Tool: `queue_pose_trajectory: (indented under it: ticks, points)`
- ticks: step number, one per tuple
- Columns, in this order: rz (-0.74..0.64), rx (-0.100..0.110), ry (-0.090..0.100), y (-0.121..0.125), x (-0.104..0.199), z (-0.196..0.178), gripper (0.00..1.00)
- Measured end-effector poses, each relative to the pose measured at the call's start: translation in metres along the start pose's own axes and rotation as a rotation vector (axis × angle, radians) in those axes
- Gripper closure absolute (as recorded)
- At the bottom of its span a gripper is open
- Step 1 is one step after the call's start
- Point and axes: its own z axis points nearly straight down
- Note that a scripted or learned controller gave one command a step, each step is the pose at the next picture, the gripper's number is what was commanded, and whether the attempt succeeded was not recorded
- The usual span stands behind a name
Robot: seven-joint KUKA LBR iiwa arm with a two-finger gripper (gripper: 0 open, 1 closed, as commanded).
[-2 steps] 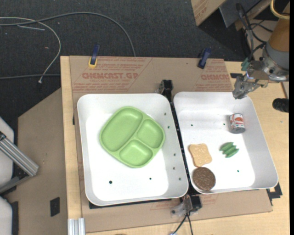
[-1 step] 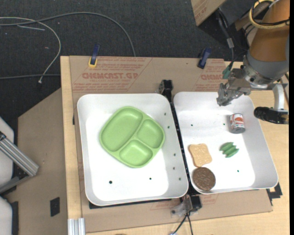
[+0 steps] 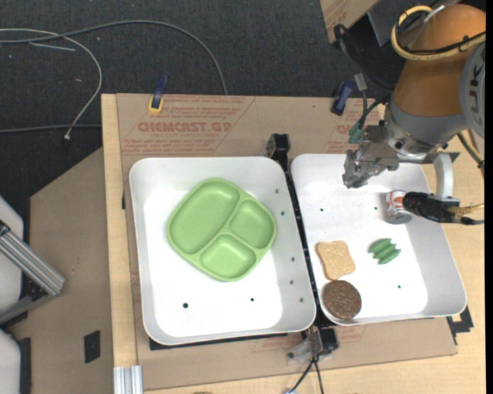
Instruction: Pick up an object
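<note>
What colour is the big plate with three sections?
Light green. The divided plate lies in the left bin, plainest in the camera view.

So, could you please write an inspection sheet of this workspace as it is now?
Surface: left bin and right bin, side by side on cardboard.
Job's things: in the right bin, toast slice, brown round cookie, green pod, small can.
Clutter: green divided plate in the left bin.
Grippers: gripper above the right bin's far part, holding nothing seen.
Cables: grey cable on the dark floor; yellow cable at the arm.
Surroundings: blue clamps on the cardboard's far edge.
</note>
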Motion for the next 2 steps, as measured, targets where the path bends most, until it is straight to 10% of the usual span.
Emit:
queue_pose_trajectory:
  ticks: [2]
  points:
    - [0.0, 0.002, 0.0, -0.061, 0.092, 0.019, 1.0]
